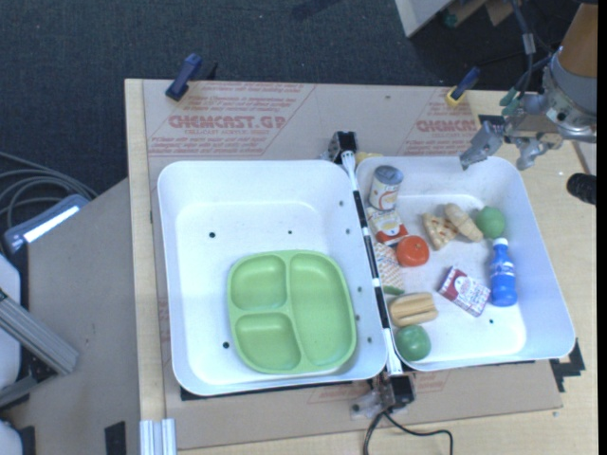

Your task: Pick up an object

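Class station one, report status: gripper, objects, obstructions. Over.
Gripper open, holding nothing, above right bin's far rim. Toy foods lie untouched below. Nothing in the way.

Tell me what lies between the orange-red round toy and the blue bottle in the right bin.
In the camera view, a small red-and-white carton lies between the orange-red round toy and the blue bottle with the white cap, slightly nearer the camera than both.
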`<action>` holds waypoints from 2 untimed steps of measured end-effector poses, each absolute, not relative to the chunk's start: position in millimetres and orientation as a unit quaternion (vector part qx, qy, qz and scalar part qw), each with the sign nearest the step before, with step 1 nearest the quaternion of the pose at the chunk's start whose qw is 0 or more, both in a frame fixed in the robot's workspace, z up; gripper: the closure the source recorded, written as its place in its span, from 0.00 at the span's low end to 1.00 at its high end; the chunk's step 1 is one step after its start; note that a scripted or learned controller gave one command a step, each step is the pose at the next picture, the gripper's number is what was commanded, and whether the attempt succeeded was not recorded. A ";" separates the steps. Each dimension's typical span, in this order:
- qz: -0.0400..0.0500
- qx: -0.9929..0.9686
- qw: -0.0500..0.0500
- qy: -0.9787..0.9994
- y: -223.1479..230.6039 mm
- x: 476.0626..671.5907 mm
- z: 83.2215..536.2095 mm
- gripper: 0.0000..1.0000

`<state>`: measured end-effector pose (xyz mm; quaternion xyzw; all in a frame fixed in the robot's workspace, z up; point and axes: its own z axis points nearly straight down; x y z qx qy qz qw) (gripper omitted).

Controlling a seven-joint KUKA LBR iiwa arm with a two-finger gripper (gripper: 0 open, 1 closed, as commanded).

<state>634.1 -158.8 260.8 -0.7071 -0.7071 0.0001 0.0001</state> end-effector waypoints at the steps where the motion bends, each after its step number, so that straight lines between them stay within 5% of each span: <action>1: -0.007 -0.705 -0.003 -0.709 -178.3 610.2 105.0 0.00; 2: -0.006 -0.704 0.004 -0.710 -193.0 557.6 86.4 0.00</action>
